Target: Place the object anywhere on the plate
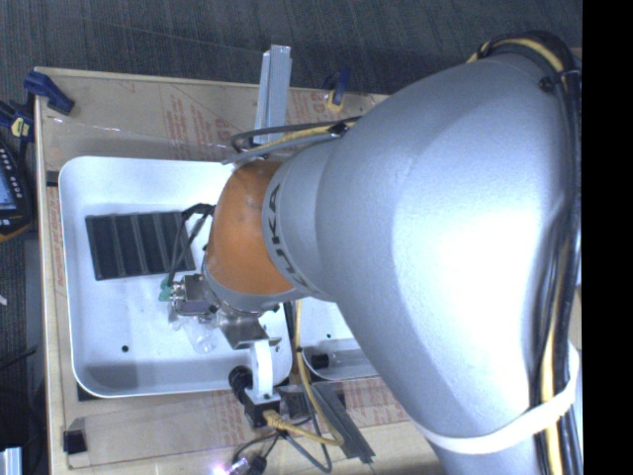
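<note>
Left white bin holds a dark ribbed plate; gripper state unclear.

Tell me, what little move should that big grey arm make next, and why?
Probably a slow lift straight up, to show what lies below. The arm covers most of the bench, and its gripper hangs low over the left bin, beside a dark ribbed tray. A small green bit shows at the gripper, but I cannot tell if anything is held.
</note>
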`<state>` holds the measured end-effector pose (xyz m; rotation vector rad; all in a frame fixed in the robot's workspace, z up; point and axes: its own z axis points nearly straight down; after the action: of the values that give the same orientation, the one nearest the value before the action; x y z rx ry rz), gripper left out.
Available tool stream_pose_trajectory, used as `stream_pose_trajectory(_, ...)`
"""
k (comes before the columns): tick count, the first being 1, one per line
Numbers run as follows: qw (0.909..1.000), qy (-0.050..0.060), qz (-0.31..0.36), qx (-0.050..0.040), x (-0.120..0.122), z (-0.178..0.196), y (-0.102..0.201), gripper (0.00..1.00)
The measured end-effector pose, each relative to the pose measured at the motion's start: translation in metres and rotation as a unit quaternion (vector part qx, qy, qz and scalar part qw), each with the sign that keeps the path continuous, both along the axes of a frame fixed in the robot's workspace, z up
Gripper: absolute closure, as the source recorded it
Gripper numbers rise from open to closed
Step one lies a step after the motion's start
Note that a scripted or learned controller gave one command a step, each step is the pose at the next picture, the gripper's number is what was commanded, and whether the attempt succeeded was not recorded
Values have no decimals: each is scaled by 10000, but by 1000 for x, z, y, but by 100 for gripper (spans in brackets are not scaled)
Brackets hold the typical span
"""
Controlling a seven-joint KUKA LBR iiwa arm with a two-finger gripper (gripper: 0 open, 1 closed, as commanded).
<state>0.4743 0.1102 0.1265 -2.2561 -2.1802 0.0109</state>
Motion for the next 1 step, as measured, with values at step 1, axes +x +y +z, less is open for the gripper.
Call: stream_pose_trajectory(1,9982,-23,595,15,1,105,90,100)
